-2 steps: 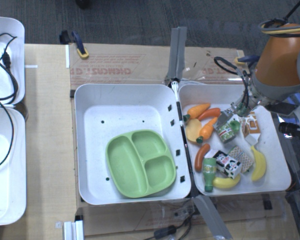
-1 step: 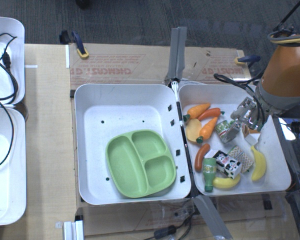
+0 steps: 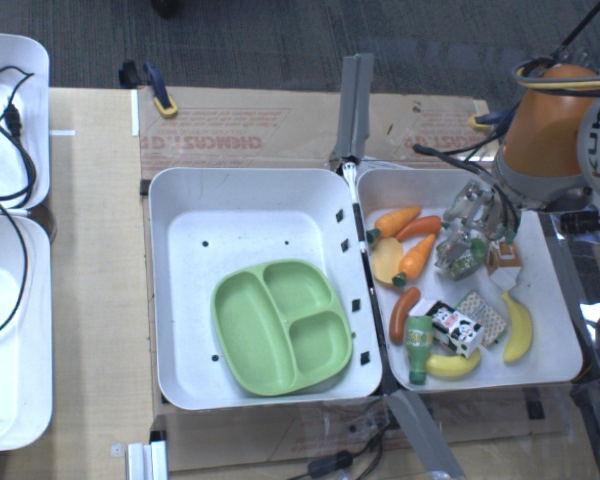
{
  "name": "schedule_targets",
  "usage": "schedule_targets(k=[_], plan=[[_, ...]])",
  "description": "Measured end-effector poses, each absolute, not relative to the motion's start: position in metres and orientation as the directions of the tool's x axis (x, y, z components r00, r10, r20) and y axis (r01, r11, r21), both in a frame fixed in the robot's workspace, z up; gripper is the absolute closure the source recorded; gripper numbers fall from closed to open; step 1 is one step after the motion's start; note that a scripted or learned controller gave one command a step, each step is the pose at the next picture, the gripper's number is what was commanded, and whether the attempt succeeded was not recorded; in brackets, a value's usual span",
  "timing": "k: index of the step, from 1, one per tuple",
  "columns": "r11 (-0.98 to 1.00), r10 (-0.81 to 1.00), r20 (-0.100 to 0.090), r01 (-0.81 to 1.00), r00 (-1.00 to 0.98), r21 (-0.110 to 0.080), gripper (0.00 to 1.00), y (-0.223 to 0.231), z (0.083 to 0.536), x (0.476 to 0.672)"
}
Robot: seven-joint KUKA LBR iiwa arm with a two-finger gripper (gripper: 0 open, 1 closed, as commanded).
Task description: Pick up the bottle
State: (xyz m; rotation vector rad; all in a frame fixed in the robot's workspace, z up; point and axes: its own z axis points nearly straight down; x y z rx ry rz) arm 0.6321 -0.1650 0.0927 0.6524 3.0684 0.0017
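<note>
the arm (image 3: 555, 118) reaches into the right bin (image 3: 565, 308) from the right, with its gripper (image 3: 470, 236) low over the bin's upper middle, near the carrots (image 3: 412, 238) and just beside a small brown carton (image 3: 504, 257). the bottle (image 3: 418, 346), green and lying roughly upright in the view, rests near the bin's front edge, beside the sausage (image 3: 402, 311), touching a banana (image 3: 452, 365) and next to a black-and-white box (image 3: 454, 328). the step in hand appears to be the approach: the gripper stands well apart from the bottle. the next move would call for a shift toward the front of the bin and a descent over the bottle's body, clear of its close neighbours. how far apart the gripper's two sides stand cannot be told, for the tip is a blur of metal and clutter; nothing is plainly held. the left bin (image 3: 180, 268) bears a green divided plate (image 3: 280, 323).
</note>
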Motion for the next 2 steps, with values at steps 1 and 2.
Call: schedule_targets(k=[1, 2], plan=[[0.927, 0.375, -0.007, 0.375, -0.927, 0.002, 0.00, -0.216, 0.124, 0.649], [0.945, 0.328, -0.004, 0.328, -0.945, 0.002, 0.00, -0.172, 0.093, 0.650]])
